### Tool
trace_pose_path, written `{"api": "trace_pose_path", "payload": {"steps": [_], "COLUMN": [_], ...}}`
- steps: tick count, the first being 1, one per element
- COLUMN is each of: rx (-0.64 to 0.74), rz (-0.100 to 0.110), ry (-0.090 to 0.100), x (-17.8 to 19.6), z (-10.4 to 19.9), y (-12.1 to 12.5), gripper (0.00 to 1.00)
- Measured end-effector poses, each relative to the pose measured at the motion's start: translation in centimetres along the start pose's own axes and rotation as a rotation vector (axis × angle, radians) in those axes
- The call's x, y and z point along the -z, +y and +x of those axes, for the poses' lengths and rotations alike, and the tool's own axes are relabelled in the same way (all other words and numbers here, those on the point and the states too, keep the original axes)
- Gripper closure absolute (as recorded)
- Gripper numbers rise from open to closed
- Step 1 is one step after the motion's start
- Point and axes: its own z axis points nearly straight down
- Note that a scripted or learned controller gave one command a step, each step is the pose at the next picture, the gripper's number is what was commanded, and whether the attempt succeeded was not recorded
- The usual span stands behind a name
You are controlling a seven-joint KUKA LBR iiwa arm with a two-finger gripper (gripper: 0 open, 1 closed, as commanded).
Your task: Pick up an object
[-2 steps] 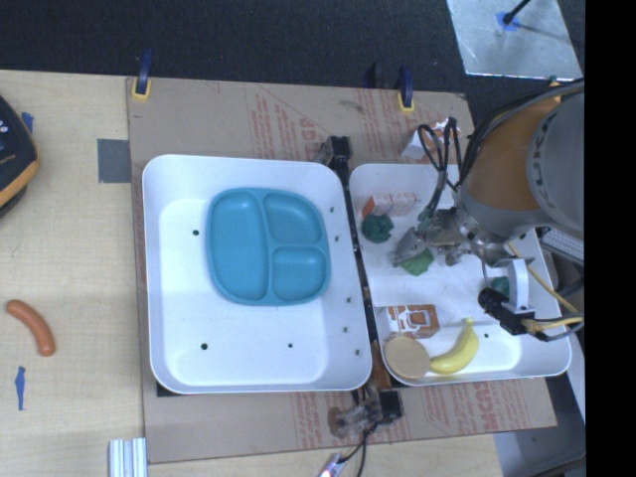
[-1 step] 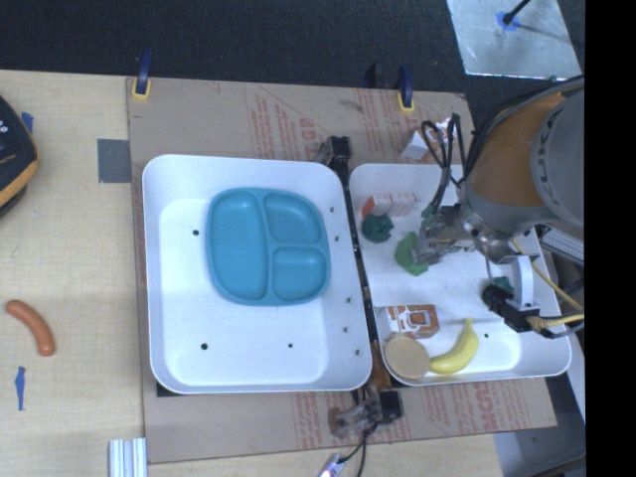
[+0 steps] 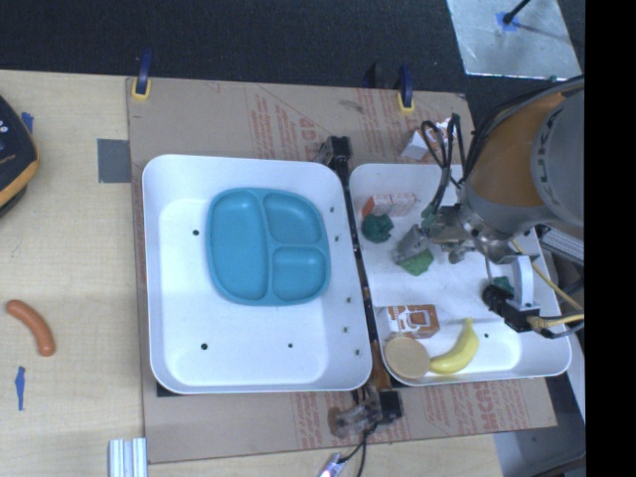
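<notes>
Hovering low in the right bin [image 3: 537, 364], the gripper [image 3: 415, 249] reached a green piece [image 3: 417, 262]; its grip was unreadable.

No wording can be read anywhere on the bench. Faint red print runs along the top and right-hand edges of the brown cardboard sheet [image 3: 248, 117] under both bins, too blurred to make out. A small brown-and-white packet [image 3: 412, 319] near the right bin's bottom edge and a white packet [image 3: 390, 205] near its top edge bear markings that are equally illegible.
</notes>
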Motion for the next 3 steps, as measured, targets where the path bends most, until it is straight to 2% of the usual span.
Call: {"api": "trace_pose_path", "payload": {"steps": [1,2,3], "rx": [0.000,0.000,-0.001], "rz": [0.001,0.001,-0.006], "ry": [-0.001,-0.001,0.001], "x": [1.0,1.0,-2.0], "z": [-0.1,-0.1,0.2], "y": [0.0,0.0,3.0], "gripper": [1.00,0.00,0.00]}}
